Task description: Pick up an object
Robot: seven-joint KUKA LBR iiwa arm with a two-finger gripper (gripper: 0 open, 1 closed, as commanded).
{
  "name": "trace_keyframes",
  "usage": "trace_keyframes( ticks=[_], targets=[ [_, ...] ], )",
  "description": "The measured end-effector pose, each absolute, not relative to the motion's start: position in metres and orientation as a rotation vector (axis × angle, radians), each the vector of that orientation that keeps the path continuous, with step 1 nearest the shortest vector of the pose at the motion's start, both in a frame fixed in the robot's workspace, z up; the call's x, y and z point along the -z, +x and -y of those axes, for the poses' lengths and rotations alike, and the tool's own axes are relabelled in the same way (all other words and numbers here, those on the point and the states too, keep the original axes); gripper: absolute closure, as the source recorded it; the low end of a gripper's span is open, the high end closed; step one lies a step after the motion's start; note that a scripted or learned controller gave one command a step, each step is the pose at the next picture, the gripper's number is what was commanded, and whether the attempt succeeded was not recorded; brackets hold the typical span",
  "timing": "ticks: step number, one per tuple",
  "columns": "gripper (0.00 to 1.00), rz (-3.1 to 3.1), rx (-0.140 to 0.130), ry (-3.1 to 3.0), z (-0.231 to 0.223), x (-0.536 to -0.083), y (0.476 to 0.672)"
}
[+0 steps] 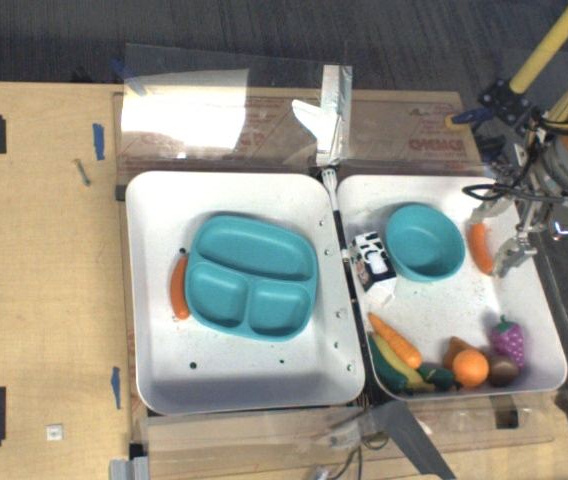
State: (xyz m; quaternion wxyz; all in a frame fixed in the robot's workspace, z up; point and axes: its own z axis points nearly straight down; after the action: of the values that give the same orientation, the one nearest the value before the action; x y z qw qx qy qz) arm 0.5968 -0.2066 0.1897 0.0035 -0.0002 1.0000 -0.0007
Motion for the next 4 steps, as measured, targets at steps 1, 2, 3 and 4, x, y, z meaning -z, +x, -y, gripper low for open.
trace_keyframes(
  ticks=[1,2,3,4],
  targets=[
    [0.0,-3.125,0.004,0.171,0.224,-0.09,0.654],
    [1.0,-3.116,0.007,0.164,0.222,-0.103,0.658],
    [1.0,-3.099,0.032,0.386,0.193,-0.11,0.635],
    [1.0,-3.092,0.028,0.479,0.175,-0.148,0.628]
  ],
)
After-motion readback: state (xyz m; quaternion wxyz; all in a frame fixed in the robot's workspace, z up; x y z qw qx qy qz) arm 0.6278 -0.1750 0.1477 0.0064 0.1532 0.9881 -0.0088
